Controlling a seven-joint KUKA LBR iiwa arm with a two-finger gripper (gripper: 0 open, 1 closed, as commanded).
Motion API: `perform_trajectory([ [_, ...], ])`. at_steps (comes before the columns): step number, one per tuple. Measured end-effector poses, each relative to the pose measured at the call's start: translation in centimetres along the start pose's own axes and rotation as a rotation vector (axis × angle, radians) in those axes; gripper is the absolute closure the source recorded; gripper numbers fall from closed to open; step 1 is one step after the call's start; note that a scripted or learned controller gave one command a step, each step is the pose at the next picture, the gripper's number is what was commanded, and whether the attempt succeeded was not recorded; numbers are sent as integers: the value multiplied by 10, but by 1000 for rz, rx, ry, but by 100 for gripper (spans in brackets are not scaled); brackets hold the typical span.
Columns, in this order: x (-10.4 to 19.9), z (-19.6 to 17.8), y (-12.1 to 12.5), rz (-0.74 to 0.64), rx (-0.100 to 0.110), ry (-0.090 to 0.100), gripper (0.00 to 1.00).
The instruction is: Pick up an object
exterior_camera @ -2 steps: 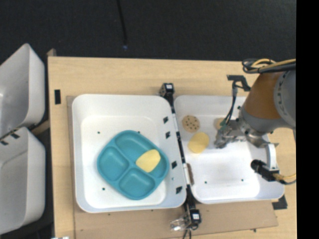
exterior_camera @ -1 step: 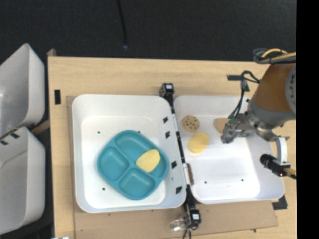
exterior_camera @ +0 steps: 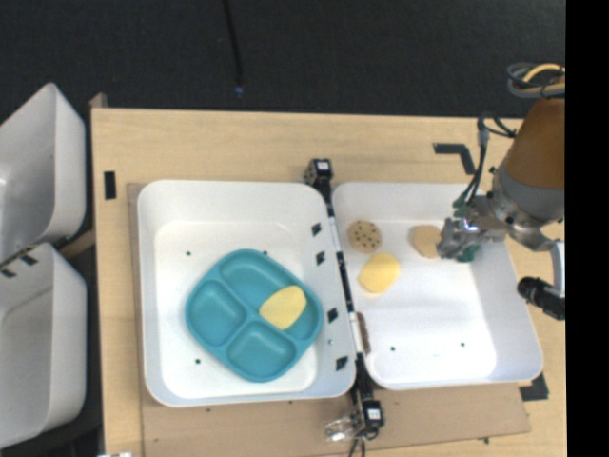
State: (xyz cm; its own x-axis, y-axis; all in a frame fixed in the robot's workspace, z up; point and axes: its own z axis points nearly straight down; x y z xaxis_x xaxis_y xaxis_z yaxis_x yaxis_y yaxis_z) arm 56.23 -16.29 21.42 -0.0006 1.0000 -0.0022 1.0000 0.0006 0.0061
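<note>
Over on the right side, the gripper (exterior_camera: 459, 239) is being held low inside the right bin (exterior_camera: 447, 350), at the bin's far right part. It is sitting right at the edge of a tan round piece (exterior_camera: 423, 240), which looks like a small cookie or chip. The tan round piece is being touched or nearly touched by the gripper; which one cannot be told. Whether the jaws are open or closed cannot be told either, because that part is too small and dark.

Two more things are lying in the same bin. A brown cookie (exterior_camera: 363, 234) is resting near the wall between the bins, and a yellow lump (exterior_camera: 380, 273) is lying just below it. Across in the left bin (exterior_camera: 162, 246), a blue tray (exterior_camera: 228, 317) is being used to hold another yellow piece (exterior_camera: 284, 307).

The step in hand is judged to be the reach and grab at the tan round piece. Nothing is being lifted yet. For the next move, the flat piece is needing to be caught between the jaws before the arm is raised. A thin, flat thing like this may be slipped off easily, so a careful squeeze is being called for.
</note>
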Motion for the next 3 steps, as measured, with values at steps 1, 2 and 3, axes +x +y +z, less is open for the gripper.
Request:
perform_trajectory([
  [1, 53, 2, -2, -6, 5, 3, 100],
  [2, 104, -2, -5, -6, 6, 4, 100],
  [3, 148, -12, 10, -6, 4, 3, 100],
])
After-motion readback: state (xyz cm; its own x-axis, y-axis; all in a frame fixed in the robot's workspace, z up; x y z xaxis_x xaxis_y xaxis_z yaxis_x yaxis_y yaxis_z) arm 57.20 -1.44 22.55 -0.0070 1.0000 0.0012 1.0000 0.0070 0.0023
